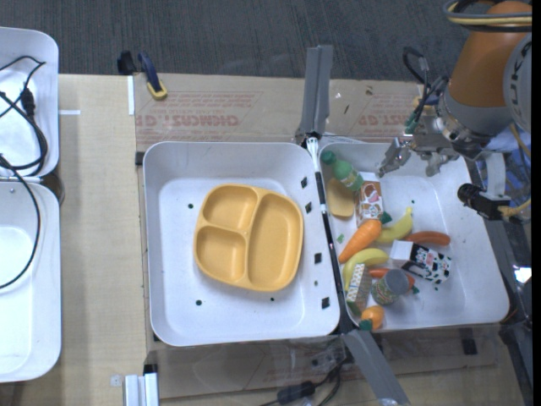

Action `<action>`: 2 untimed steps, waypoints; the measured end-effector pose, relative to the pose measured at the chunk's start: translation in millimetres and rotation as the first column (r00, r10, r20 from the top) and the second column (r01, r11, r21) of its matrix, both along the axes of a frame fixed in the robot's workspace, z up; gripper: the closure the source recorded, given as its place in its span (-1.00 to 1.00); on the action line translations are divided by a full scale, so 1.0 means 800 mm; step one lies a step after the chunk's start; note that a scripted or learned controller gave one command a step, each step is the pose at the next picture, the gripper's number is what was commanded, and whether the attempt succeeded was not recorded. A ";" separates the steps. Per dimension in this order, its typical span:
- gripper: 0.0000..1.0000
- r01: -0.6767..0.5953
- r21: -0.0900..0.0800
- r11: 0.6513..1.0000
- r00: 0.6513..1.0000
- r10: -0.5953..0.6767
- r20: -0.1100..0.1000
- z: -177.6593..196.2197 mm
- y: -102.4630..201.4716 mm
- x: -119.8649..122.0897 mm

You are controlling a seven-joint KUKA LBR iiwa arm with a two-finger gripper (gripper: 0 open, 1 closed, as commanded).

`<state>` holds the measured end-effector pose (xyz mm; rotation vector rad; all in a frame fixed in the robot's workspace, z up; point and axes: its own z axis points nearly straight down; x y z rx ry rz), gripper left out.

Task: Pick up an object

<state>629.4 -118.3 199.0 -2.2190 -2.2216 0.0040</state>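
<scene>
1. While the gripper [414, 155] hangs above the back of the right bin [473, 311], nothing is held; its two fingers are seen spread apart, with bare white bin floor showing between them.
2. The objects to be picked are heaped along the left side of that bin: a green bottle [345, 172] at the back, a small snack packet [369, 201] just below it, then a carrot [361, 238] lying aslant and touching a banana [397, 225].
3. Further forward, a cow-patterned carton [427, 262] and a small can [390, 285] are found, packed close with other pieces.
4. A yellow divided plate [249, 237] lies alone in the left bin [169, 227] and is judged a poor target, being wide and flat.
5. A piece at the edge of the heap should be chosen, so that both fingers can pass down beside it; the carrot or the banana looks best suited.
6. The fingers should be turned across the narrow width of the piece and centred over its middle before descent.
7. Closing should be delayed until the tips are low enough, since a neighbour may otherwise be pinched or nudged aside.
</scene>
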 end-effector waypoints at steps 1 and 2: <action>-1.00 -0.021 -0.002 1.000 0.999 0.021 0.024 -0.107 -0.023 -0.015; -1.00 0.026 -0.002 1.000 0.999 -0.025 0.036 -0.115 -0.054 -0.076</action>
